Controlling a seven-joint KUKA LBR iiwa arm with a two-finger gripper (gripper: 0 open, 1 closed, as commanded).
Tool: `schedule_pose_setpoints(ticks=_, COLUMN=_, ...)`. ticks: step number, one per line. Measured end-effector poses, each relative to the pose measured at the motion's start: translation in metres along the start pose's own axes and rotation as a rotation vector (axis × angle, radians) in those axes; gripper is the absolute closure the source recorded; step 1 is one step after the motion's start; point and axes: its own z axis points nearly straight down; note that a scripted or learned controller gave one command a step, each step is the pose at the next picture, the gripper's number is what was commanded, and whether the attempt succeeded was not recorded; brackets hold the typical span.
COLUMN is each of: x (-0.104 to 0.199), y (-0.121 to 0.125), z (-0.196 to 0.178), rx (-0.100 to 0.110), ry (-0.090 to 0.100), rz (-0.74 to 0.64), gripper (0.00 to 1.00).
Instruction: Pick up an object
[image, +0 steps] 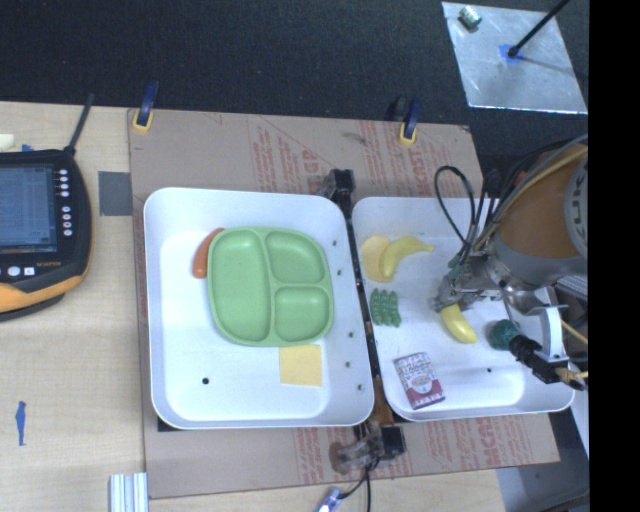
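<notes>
left bin — green tray, right bin — banana

A light wooden bench carries a brown cardboard sheet, held at its far edge by two clamps. Beyond the bench lies dark carpet, with a pale grey sheet on it at the upper right. A pendant with a screen rests at the left.

The grey arm, orange-banded above the wrist, reaches in from the right, jaws pointing down.
</notes>
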Motion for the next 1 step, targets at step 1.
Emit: schedule_pose_setpoints(ticks=1, x=0.0785, y=0.0441, z=-0.0913, rx=-0.005, ry=0.003, rz=0.003, gripper=1.00)
